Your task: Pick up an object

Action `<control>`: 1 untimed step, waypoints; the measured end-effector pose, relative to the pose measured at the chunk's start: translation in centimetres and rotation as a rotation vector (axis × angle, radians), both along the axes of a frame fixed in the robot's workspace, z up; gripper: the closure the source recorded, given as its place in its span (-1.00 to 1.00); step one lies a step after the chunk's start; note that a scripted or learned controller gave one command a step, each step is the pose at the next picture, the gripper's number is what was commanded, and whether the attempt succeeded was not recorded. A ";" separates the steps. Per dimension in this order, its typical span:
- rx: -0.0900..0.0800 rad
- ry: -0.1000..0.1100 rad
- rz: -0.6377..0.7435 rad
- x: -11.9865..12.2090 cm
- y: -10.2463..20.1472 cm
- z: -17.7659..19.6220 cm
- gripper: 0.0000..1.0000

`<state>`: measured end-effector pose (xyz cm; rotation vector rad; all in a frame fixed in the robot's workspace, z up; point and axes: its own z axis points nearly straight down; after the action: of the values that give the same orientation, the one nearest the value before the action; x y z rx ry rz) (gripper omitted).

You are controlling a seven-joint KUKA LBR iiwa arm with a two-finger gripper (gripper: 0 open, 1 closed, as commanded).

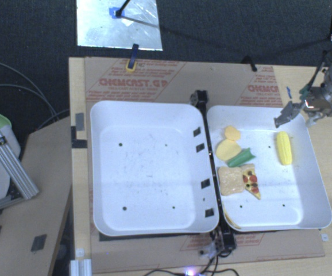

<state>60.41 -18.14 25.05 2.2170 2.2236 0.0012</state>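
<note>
1. Gripper at right bin's far right corner, above rim; can't tell if open or shut, nothing seen in it.
2. Corn lying alone nr gripper, apart from pizza slice, bread, green bean. Prob. easiest pick.
3. Left bin: likely drop side.

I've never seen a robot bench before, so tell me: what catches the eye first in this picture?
The toy food clustered in the right bin: a yellow corn cob near its far right side, and a green pod, pale yellow pieces and a pizza slice huddled by its left wall. Above the bin's far right corner hangs the arm's tool.
</note>
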 end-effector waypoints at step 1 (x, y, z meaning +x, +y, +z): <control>0.003 0.013 -0.006 -4.5 -2.6 -13.3 -1.00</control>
<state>55.90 -20.78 11.76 2.2312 2.2250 -0.0097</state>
